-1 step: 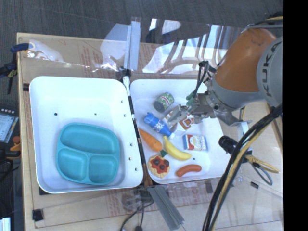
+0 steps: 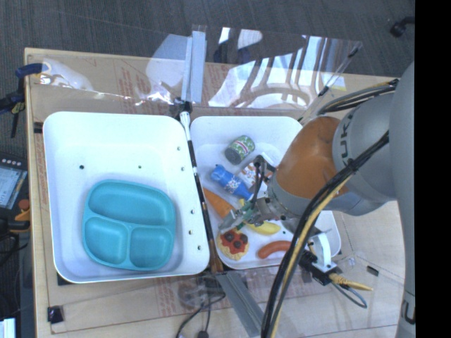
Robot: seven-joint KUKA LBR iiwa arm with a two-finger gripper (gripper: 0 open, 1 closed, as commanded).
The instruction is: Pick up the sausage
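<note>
The sausage (image 2: 273, 249) is a short reddish-orange link lying at the front of the right bin (image 2: 211, 136), just below a yellow banana (image 2: 265, 227). My gripper (image 2: 244, 211) reaches down from the orange wrist band (image 2: 310, 166) into the middle of that bin. It hangs up and to the left of the sausage, apart from it, over the spot between the carrot and the banana. The arm hides the bin's right side.
In the right bin lie a green-labelled can (image 2: 240, 148), a blue packet (image 2: 229, 179), an orange carrot (image 2: 218, 204) and a pizza slice (image 2: 235, 243). The left bin (image 2: 63, 139) holds a teal divided plate (image 2: 129, 224). Cables (image 2: 296, 259) hang across the bin's front right.
</note>
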